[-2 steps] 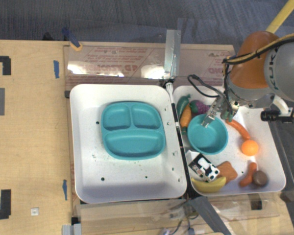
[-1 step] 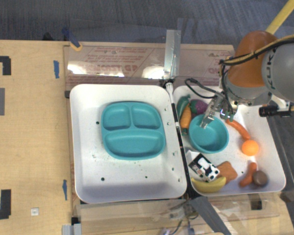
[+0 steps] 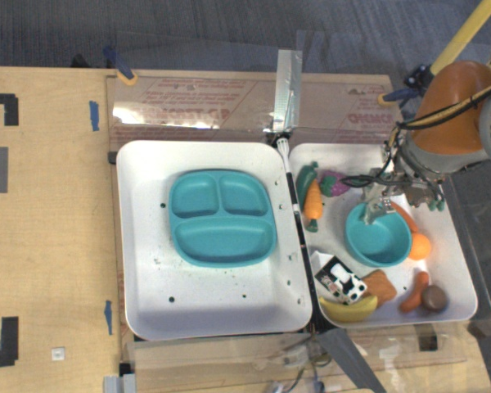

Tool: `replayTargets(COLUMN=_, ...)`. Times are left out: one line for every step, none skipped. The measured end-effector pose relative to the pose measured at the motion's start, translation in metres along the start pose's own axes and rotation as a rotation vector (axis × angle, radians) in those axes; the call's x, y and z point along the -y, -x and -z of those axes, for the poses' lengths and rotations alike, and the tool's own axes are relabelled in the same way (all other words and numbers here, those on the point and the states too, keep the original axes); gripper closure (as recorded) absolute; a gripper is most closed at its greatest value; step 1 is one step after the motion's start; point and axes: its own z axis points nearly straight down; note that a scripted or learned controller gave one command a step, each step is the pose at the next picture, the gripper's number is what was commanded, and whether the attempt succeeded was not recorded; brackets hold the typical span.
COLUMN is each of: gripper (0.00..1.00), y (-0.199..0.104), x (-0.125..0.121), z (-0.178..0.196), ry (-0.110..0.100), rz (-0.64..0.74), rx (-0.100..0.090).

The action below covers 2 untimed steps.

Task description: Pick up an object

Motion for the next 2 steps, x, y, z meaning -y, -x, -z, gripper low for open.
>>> replayTargets(gripper=0.00, y=-0.001, x=-0.002, z=-0.003, ry=0.002, rz=0.002, rx=-0.003)
replayTargets(gripper=0.00, y=-0.043, x=0.043, z=-0.004, ry=0.000, rz=-0.099, rx=-0.005)
